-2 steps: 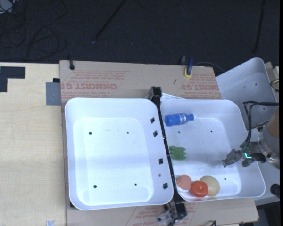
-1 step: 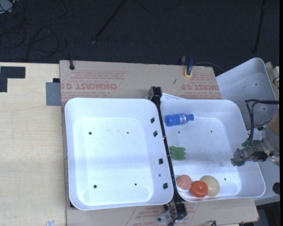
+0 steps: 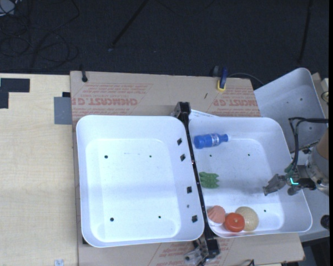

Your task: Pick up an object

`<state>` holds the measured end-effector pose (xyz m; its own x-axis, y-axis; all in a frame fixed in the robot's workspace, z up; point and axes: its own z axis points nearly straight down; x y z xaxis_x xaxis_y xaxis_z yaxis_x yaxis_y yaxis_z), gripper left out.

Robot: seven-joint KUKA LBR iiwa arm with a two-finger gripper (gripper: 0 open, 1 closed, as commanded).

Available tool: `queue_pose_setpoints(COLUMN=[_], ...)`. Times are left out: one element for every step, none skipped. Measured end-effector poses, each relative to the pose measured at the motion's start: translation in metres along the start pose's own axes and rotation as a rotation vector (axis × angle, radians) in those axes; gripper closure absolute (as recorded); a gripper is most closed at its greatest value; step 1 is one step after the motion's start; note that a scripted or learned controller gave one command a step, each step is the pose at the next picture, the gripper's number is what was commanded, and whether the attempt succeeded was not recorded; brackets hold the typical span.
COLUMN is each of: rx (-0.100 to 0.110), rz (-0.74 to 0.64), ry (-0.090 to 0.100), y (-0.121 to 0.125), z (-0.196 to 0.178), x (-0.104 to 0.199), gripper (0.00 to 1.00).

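Observation:
The right bin [image 3: 266, 127] holds a blue bottle [image 3: 210, 141] lying on its side near the far left corner. A small green object [image 3: 208, 179] lies by the bin's left wall. In the near left corner sit a pink round piece [image 3: 216, 213], a red round piece [image 3: 234, 222] and a tan round piece [image 3: 248, 217], bunched together. My gripper [image 3: 276, 184] hangs low over the bin's right side, well to the right of all the objects, with a green light on its body. Nothing shows between its fingers.
The left bin [image 3: 89, 148] stands beside the right one, with a black divider [image 3: 190, 170] between them. Both rest on a cardboard sheet [image 3: 111, 96]. A white panel [image 3: 288, 96] rises at the far right, and cables [image 3: 296, 137] run beside the arm.

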<state>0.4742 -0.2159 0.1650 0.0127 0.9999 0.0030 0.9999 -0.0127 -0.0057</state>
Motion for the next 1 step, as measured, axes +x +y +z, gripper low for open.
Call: queue_pose_setpoints(rx=[0.001], rz=[0.001], ry=[0.000], y=[-0.0001], z=[-0.0098], x=[-0.0009], gripper=[1.00])
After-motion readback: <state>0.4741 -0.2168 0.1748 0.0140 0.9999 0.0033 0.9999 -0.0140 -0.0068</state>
